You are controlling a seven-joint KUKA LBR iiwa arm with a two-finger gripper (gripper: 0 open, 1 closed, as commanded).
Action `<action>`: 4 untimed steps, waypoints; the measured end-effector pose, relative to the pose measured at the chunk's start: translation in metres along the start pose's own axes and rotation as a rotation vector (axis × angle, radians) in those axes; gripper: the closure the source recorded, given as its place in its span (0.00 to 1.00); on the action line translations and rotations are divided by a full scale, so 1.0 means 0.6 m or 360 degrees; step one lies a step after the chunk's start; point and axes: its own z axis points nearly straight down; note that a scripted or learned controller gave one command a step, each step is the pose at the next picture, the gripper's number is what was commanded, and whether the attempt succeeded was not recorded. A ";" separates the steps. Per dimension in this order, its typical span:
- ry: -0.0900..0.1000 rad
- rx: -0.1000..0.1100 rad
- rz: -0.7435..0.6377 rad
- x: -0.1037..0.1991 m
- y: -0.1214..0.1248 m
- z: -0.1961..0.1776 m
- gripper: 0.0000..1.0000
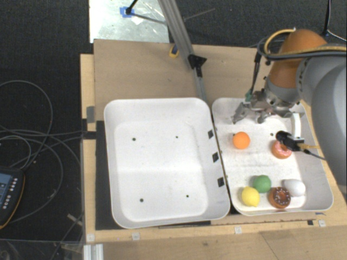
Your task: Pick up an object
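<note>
Honestly, the small round orange ball (241,140) looks light and slick; grab its middle. Gripper (255,112) hovers nearby; can't tell how open.

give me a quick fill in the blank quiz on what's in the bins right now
1. All the objects lie in the ____ bin.
2. The orange ball lies nearest the ____ edge of that bin.
3. Beside the yellow ball sits a ____ ball.
4. The white egg lies next to a ____ donut.

Missing words: right; left; green; brown
</note>
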 end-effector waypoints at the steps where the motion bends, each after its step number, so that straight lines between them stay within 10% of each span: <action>1: -0.0002 -0.0008 -0.0005 0.000 0.003 -0.022 1.00; 3: -0.0003 -0.0017 0.0002 -0.010 0.012 -0.241 1.00; 4: -0.0001 -0.0007 0.0002 -0.010 0.013 -0.248 1.00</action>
